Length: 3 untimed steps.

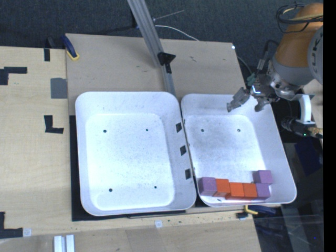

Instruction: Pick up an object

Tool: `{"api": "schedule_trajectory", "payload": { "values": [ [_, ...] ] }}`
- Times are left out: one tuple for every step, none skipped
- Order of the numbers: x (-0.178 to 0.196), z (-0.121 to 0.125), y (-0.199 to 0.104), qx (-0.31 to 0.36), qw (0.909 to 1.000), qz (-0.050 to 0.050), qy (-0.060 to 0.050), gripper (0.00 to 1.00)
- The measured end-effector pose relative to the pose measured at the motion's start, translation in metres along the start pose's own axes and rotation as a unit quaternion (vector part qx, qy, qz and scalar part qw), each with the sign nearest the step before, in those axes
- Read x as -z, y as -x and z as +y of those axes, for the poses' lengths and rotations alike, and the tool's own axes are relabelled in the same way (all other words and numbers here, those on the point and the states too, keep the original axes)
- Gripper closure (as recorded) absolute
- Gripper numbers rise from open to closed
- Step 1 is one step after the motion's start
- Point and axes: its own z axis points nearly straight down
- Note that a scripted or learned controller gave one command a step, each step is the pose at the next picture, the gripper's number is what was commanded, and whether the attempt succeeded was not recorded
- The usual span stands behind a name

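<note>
Along the near wall of the right bin (273,135) lies a row of blocks: a purple block (208,185) at the left, two orange blocks (222,186) (243,190) in the middle, and purple blocks (262,177) stacked at the right end. My gripper (245,103) hangs over the far right corner of that bin, well away from the blocks. Its two fingers are spread apart with nothing between them.
The left bin (84,140) sits beside the right one on the bench. A slanted metal pole (149,30) rises behind the bins, ending at a black clamp (166,59). Black clips (182,150) mark the seam between the bins.
</note>
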Motion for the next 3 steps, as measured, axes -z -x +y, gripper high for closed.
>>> {"api": "schedule_trajectory", "payload": {
  "values": [
    [-0.070,-0.001,0.035,-0.002,1.0000,0.000,-0.003,0.00],
    [-0.090,0.013,0.022,0.000,1.0000,0.000,-0.001,0.00],
    [-0.093,0.052,0.030,0.001,1.0000,0.000,0.002,0.00]
  ]
}}
